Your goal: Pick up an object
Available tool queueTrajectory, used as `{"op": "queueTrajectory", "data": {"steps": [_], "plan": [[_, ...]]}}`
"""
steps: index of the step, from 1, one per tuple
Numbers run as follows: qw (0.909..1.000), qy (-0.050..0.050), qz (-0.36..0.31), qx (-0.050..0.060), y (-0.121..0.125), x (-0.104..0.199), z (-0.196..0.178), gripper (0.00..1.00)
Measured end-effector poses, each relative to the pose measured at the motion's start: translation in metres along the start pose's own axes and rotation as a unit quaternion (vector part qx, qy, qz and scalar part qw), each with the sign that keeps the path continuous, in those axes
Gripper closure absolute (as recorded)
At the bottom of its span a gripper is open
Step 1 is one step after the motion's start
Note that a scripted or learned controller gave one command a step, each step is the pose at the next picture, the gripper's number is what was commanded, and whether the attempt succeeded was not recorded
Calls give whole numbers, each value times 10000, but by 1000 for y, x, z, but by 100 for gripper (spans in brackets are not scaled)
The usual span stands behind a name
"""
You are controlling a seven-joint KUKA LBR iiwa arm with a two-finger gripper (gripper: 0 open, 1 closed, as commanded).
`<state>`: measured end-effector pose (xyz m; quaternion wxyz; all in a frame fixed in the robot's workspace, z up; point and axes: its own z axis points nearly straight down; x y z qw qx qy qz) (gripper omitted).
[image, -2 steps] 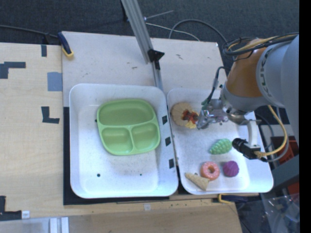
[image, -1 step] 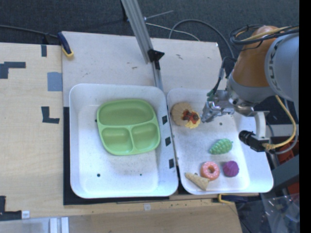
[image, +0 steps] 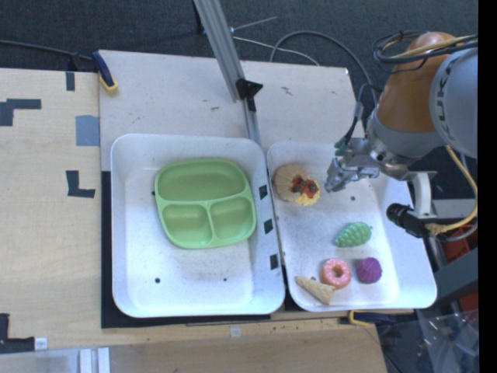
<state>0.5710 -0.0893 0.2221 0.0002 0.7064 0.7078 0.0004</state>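
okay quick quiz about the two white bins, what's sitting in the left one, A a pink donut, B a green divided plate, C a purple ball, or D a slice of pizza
B: the green divided plate lies alone in the left bin, while the pink donut, purple ball and round pizza-like piece all sit in the right bin.

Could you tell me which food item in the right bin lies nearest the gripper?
The round pizza-like piece, just left of the gripper; the other foods lie lower.

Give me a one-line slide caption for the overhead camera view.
Gripper poised beside a pizza toy in the right bin; green tray left.
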Motion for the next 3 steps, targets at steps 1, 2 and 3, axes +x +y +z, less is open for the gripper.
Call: {"op": "queueTrajectory", "data": {"steps": [1, 2, 3], "plan": [[10000, 10, -23, 14, -24, 54, -9, 100], [10000, 9, -30, 17, -35, 109, -14, 100], [10000, 7, -32, 25, -62, 164, -18, 100]]}}
